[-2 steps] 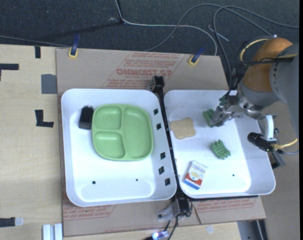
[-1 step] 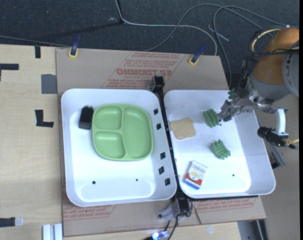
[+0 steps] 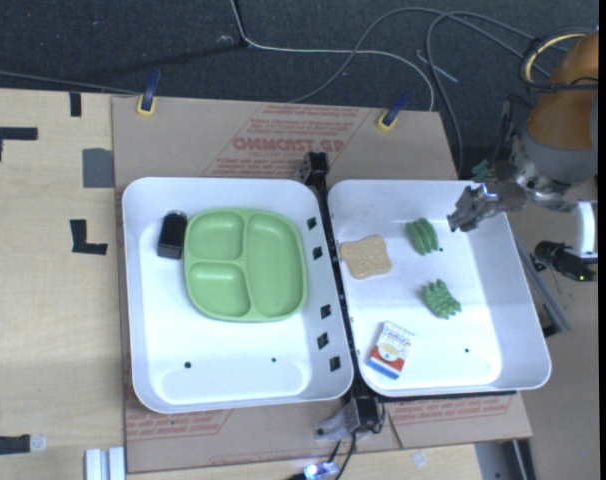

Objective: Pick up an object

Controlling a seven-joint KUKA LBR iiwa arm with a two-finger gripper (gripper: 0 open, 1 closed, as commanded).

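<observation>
Camera view: gripper above right bin, finger state unclear; small carton, label unreadable.

The arm reaches in from the right edge, its orange band uppermost and the grey wrist bent downward and leftward. The dark claw hangs at its tip, tilted left.

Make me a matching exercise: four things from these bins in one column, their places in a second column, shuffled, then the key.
1. green divided plastic plate
2. small black block
3. tan slice of toy bread
4. small white, red and blue carton

A. right bin, near the front
B. left bin, middle
C. right bin, by the divider
D. left bin, left of the plate

Pairs: 1-B, 2-D, 3-C, 4-A
</observation>
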